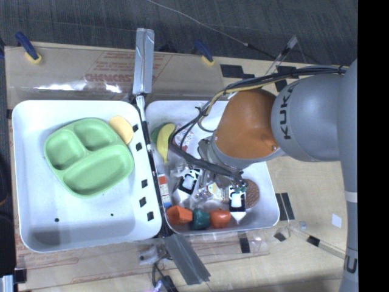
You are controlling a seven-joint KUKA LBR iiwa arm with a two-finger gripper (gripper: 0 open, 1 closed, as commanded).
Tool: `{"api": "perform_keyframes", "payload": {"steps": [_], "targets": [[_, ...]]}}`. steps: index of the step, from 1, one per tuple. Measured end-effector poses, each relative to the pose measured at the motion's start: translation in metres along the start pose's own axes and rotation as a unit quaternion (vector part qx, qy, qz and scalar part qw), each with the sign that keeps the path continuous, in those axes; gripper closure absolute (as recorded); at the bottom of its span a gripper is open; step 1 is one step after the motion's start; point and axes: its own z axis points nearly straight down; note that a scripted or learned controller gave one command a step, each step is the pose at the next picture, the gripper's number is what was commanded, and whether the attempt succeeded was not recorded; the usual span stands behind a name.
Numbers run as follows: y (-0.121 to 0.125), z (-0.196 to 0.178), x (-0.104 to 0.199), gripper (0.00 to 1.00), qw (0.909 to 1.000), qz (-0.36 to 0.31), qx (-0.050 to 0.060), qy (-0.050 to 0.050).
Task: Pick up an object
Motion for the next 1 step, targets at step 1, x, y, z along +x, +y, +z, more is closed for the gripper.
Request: {"api": "perform_keyframes", "payload": {"steps": [1], "targets": [[0.0106,-0.0030,0.0116,0.00,0.9922,0.124,0.002,-0.006]]}}
